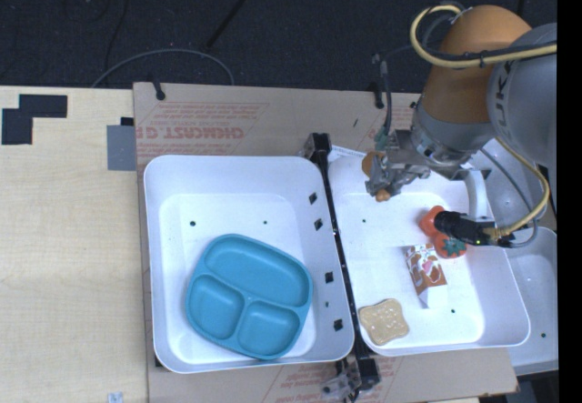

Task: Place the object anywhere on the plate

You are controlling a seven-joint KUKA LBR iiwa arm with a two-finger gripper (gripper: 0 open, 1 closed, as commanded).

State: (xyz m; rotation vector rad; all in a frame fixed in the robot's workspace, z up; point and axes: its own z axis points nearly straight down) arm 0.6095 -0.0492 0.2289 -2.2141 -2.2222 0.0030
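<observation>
Blue is the colour of the plate (248, 296) that we see in the left bin (173, 210), and it has 3 sections, 1 big and 2 small. It lies flat near the front of that bin, a bit tilted, with nothing on it. Just beside it on the right sits the right bin (509, 301), and the 2 white bins touch along a dark strip in the middle. In the right bin we see a slice of toast (383, 322) lying flat at the front left corner. A little behind it and to the right lies a small red and white packet (426, 271), close to the toast but not touching it. Behind the packet we see an orange-red thing (435, 221) with a bit of green on it, partly hidden by a black part of the arm, so we cannot name it. The grey arm (527, 92) with its orange band comes in from the right and bends down over the back of the right bin. The gripper (384, 185) hangs over the back left part of that bin, close to the middle strip. At its tip we see a small brown bit, but it is too small for us to know what it is. We cannot tell if it is gripping something. Both bins rest on a sheet of cardboard (218, 119) with red writing, on a pale wooden bench (64, 256).
</observation>
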